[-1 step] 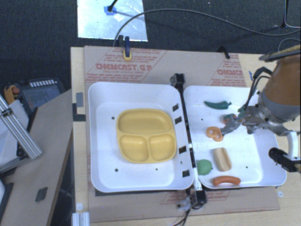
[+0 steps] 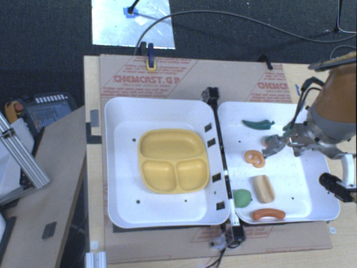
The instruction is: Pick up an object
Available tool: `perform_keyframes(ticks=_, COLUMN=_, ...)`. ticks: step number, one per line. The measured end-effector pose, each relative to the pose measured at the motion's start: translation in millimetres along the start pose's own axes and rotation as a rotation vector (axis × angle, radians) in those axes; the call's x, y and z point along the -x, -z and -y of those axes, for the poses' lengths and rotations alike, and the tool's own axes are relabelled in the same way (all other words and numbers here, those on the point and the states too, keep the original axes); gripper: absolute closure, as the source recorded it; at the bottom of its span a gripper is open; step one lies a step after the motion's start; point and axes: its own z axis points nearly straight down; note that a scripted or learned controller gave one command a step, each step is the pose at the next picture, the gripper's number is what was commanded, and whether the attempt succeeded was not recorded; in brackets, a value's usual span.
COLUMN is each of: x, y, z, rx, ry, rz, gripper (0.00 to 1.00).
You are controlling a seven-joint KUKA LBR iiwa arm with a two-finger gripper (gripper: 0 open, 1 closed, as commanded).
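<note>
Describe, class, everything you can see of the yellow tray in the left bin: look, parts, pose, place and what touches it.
The yellow tray is a rounded-corner rectangle that looks like matte plastic. It has three compartments: one wide one along the far side and two smaller ones side by side nearer the camera. It lies flat, open side up, slightly turned, around the middle of the left bin, resting on the bin's white floor. Nothing lies in it and nothing else touches it.
</note>
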Motion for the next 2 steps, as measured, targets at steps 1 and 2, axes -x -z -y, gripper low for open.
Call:
perform_keyframes(ticks=1, x=-9.9, y=-48.2, z=-1.0, rx=-0.004, ry=-0.001, rz=-0.001, gripper=0.0)
perform_keyframes(ticks=2, x=-16.3, y=-97.6, z=-3.8, rx=-0.005, ry=-0.002, rz=-0.002, gripper=0.0)
